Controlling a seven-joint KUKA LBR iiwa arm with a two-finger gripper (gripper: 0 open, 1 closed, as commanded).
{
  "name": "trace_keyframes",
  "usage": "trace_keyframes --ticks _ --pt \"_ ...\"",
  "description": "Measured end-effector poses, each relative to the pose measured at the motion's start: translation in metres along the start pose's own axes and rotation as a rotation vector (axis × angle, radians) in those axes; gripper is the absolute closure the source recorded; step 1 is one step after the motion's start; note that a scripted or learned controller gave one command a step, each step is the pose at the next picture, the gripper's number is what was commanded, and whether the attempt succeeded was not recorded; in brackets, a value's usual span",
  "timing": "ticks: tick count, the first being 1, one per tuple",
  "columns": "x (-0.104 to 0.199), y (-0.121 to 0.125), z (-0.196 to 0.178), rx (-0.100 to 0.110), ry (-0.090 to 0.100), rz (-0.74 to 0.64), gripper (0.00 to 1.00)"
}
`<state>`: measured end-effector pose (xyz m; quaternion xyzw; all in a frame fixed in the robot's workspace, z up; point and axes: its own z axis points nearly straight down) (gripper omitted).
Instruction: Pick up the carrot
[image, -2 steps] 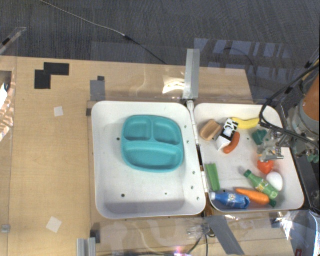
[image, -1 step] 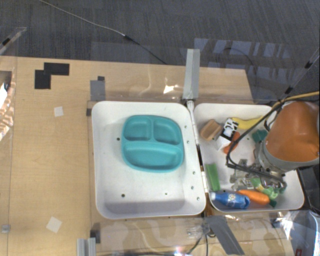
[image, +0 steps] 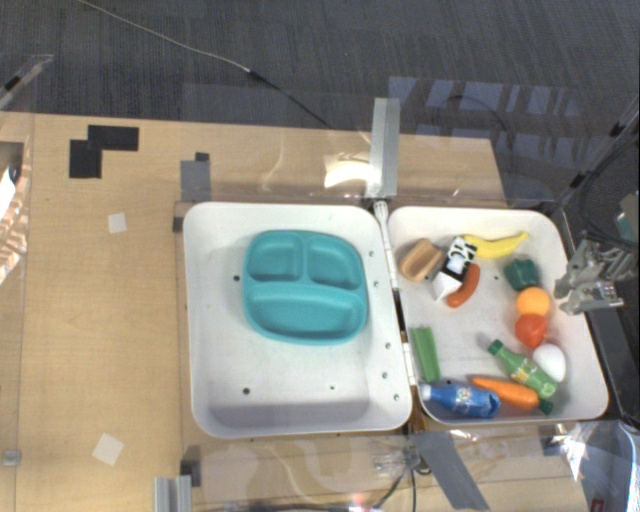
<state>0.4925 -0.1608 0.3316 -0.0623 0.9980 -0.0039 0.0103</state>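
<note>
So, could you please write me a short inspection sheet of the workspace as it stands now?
Surface: wooden bench bearing two white bins; the left bin holds a teal divided plate.
Job's things: carrot lies near the front of the right bin, beside a green bottle and a blue bottle.
Clutter: banana, bread piece, sausage, orange, white egg, green stick.
Grippers: gripper at the right bin's right rim, apart from the carrot; nothing seen in it.
Cables: thin cable across the dark floor behind.
Surroundings: black marks on the bench.
</note>
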Motion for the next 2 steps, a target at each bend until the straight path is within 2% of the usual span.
trace_keyframes --ticks 1,2 --pt "-0.018 -0.032 0.159 -0.013 0.018 -0.229 0.0" --pt "-0.07 -0.049 0.24 -0.014 0.017 -0.184 0.0"
